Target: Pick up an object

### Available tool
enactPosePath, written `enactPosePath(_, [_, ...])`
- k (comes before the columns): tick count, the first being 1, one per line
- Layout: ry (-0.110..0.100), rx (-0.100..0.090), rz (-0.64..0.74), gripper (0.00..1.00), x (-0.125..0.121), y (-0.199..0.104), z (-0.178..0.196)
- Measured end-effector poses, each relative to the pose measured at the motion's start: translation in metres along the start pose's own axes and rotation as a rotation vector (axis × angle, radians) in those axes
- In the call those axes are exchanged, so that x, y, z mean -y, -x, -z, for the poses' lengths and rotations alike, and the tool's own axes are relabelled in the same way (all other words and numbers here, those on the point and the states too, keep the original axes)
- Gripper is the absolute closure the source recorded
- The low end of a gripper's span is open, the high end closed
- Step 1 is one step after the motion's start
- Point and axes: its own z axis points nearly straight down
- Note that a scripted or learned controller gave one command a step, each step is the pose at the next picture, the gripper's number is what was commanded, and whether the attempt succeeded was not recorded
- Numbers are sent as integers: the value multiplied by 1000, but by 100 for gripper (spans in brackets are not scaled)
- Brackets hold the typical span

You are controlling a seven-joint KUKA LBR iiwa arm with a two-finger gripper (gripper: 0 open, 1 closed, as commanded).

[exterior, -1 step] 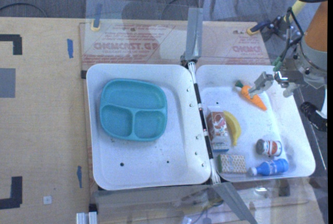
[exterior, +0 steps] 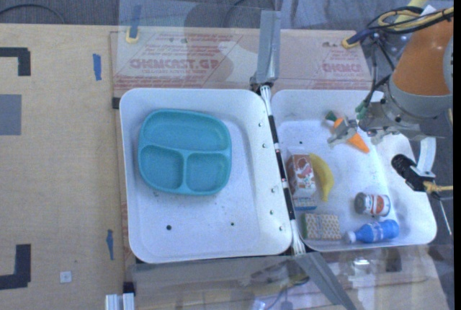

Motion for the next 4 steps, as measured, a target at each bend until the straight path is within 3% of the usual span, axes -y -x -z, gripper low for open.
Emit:
enactPosePath(1, [4, 1, 13, 0, -22, 26, -64])
enactPosePath(2, [2, 2, -78, 0, -3, 36, -1])
enactPosePath(3, [4, 2, -106, 0, -9, 15, -64])
enactPosePath(4, [8, 6, -110, 100, -10, 19, -53])
